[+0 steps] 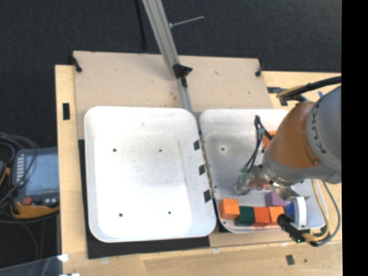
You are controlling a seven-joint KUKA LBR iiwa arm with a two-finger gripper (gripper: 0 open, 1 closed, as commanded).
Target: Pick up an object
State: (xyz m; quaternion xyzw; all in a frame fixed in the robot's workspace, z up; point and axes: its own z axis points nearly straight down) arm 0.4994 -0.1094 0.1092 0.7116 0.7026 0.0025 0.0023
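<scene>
A: Bench (161,76) of pale wood is seen from above at a slant, and two shallow white plastic bins are borne on it side by side. What is held in the left bin (144,171)?

B: Only small dark dots are seen on its scuffed floor. The objects are gathered in the right bin (227,134), along its near edge.

A: Which objects can be made out there?

B: An orange block (230,207) is seen nearest the bin's left wall, a dark green block (246,215) is set just beside it, and a second orange block (268,215) follows to the right. A purple piece (275,199) lies behind that one, and a blue and white object (294,210) is seen at the row's right end.

A: Where is the grey arm with the orange band (305,142) placed?

B: It is reached in from the right and lowered over the right bin. The two-finger gripper (251,183) is seen just behind the row of blocks, close above the bin floor.

A: Is anything gripped?

B: That cannot be told; the gripper is too small and too blurred for its opening to be judged, and no object is seen clasped in it. A slanted grey metal rail (164,30) is fixed behind the bins.
</scene>
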